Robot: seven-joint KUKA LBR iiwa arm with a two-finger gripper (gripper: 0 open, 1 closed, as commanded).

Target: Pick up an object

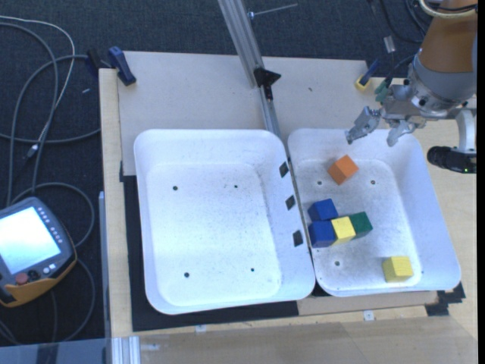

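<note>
Pincer [380, 128] open, holding nothing, above right bin's [438, 226] far rim; orange cube [342, 168] just below it, apart.

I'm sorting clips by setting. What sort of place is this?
Most likely a robotics lab bench. A robot arm with a gripper hangs over two white bins holding coloured blocks such as an orange block, a teach pendant lies on the carpet at left, and loose cables trail nearby.
</note>
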